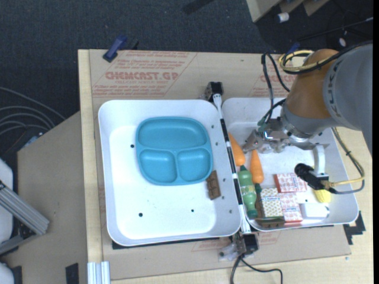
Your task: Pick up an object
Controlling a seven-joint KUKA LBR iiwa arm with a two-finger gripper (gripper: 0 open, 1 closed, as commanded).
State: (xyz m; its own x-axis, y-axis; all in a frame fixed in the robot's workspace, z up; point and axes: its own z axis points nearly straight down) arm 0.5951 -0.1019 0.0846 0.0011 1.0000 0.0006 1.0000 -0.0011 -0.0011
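Over the right bin (337,215), near its upper left corner, hangs the gripper (267,136), just above and to the right of two carrots (256,166) lying beside the divider; cannot tell whether clenched or released, since the wrist hides the tips. To do this step well: settle on one carrot, probably the right one, closest to the tool; come down straight, straddling its narrow width rather than its length; keep clear of the green bottle (247,185) just below and the small boxes (283,199) beyond; close only once low enough, else likely to skid off the rounded side. Reaching in from the right, with the orange band (308,90) above the wrist and the wrist tipped down toward the bin floor. Left bin (118,206) with the blue plate (174,149) well apart, no concern.
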